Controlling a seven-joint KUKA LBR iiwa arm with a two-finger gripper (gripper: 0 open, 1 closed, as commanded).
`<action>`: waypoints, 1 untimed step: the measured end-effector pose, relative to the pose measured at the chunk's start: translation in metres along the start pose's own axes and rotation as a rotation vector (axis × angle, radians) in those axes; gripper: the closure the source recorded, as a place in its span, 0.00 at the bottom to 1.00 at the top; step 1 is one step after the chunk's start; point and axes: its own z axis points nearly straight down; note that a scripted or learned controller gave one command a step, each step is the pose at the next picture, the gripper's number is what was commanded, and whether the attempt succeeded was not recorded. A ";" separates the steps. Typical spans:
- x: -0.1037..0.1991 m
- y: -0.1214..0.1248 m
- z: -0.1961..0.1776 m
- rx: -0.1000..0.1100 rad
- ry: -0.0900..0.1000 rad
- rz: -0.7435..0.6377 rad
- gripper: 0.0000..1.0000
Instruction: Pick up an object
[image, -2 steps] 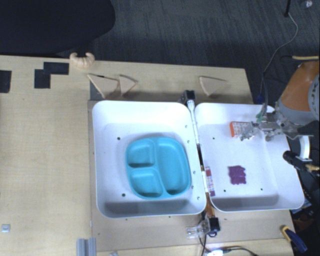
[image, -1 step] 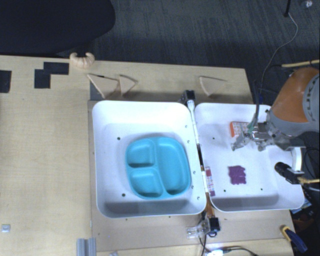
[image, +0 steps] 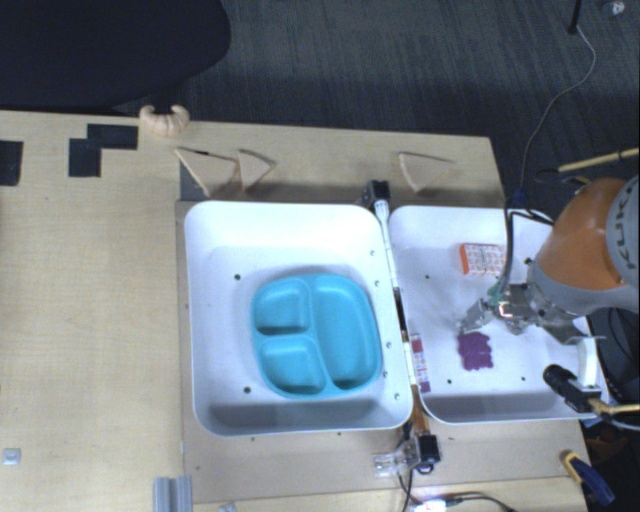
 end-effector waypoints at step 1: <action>0.000 0.002 -0.012 -0.006 -0.001 -0.001 1.00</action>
